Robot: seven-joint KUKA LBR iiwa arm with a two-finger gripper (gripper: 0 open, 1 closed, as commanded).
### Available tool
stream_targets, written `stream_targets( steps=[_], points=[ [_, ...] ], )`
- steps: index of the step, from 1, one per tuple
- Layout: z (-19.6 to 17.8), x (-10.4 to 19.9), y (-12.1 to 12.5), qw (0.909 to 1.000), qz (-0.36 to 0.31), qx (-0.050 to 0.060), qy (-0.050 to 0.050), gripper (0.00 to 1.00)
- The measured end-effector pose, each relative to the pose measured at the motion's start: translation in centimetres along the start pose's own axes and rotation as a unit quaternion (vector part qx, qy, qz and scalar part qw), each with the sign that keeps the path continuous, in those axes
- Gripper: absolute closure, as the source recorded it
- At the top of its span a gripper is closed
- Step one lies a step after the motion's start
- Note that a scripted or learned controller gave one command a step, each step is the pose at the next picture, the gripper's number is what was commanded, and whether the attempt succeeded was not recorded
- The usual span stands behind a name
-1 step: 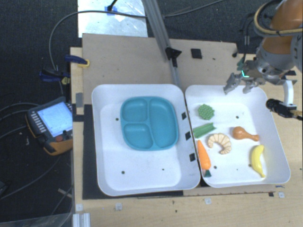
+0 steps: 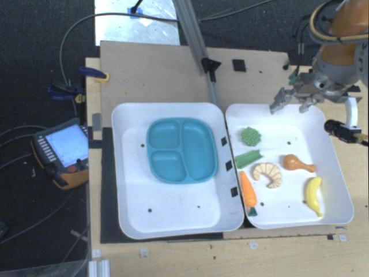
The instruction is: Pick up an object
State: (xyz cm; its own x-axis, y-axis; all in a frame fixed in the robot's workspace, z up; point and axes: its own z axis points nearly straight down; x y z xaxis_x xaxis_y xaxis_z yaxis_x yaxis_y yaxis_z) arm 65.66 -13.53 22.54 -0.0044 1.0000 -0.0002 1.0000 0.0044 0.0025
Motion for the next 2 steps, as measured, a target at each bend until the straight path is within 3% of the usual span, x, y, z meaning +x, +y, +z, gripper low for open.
stream_targets(
  steps=[2],
  points=[
    [8.6, 0.3, -0.2, 1.0000, 0.001, 0.002, 0.000, 0.00]
  ],
)
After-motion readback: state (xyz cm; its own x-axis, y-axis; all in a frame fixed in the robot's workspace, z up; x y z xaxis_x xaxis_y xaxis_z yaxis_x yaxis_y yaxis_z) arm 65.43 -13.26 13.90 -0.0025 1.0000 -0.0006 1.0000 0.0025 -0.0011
